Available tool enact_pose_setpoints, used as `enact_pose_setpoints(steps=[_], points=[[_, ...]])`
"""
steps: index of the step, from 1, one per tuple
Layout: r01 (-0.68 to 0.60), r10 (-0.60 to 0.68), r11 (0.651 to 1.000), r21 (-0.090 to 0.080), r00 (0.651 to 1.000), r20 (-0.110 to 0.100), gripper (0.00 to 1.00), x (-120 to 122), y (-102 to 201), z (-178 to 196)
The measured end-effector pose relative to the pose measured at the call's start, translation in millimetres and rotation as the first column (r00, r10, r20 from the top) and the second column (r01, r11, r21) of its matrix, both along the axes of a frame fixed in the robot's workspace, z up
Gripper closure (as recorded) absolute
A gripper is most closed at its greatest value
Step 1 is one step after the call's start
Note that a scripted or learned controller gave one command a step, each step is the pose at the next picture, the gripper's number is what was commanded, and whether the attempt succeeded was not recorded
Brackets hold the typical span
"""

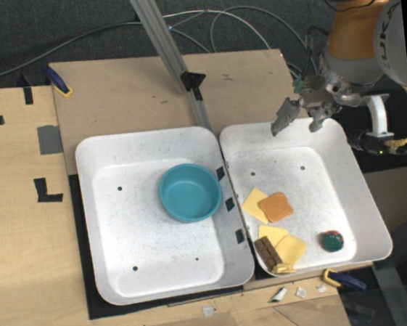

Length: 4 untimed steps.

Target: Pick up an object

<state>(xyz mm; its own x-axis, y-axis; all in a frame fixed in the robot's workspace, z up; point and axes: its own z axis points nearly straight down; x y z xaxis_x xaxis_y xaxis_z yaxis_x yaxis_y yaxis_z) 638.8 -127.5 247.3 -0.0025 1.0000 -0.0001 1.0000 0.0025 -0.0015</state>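
Observation:
My gripper (299,121) hangs over the far edge of the right bin (351,178), its two grey fingers spread open with nothing between them. Well below it in that bin lie a yellow slice (253,205) with an orange-brown square piece (275,207) on it. Nearer the front edge are a second yellow piece (284,244), a dark brown bar (268,253) and a small green and red round object (332,240). A teal bowl (189,191) stands upright in the left bin (116,227).
A slanted grey metal pole (169,53) runs down to the gap between the bins. Cables (231,24) trail across the dark back area. Small clips (58,81) sit on the wooden bench at the top left and below the right bin.

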Motion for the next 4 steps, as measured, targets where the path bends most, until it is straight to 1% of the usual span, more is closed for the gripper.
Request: enact_pose_setpoints(steps=[1,2,3,4], points=[[0.0,0.0,1.0,0.0,1.0,0.0,0.0,0,0,0],[0.0,0.0,1.0,0.0,1.0,-0.005,0.0,-8,3,-47],[0.001,-0.001,1.0,0.0,1.0,-0.006,0.0,-10,-2,-110],[0.0,0.0,1.0,-0.002,1.0,0.0,0.0,-10,-1,-161]])
